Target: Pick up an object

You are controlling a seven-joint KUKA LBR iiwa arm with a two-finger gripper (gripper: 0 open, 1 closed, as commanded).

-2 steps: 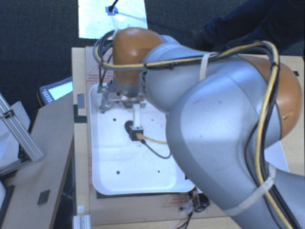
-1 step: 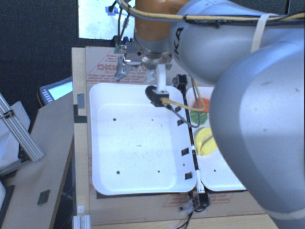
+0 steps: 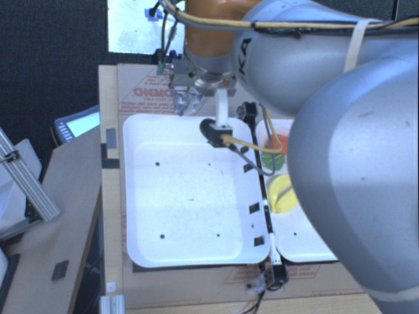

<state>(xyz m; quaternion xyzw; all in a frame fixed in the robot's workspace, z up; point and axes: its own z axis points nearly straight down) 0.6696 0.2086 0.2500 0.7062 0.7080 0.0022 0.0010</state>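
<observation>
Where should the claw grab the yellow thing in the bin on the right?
The round yellow object lies near the right-hand white bin's left wall, partly hidden by the grey arm. Coming straight down from above looks best, closing across its rounded middle. The bin wall sits close beside it, so a sideways approach would probably bump that wall.

The left bin (image 3: pixel 190 195) looks like smooth white plastic with a soft shine. The arm (image 3: pixel 353 169) has a smooth grey shell, slightly glossy, and its orange band (image 3: pixel 219 12) is glossy too. The bench (image 3: pixel 72 195) surface looks like matt brown cardboard or wood
</observation>
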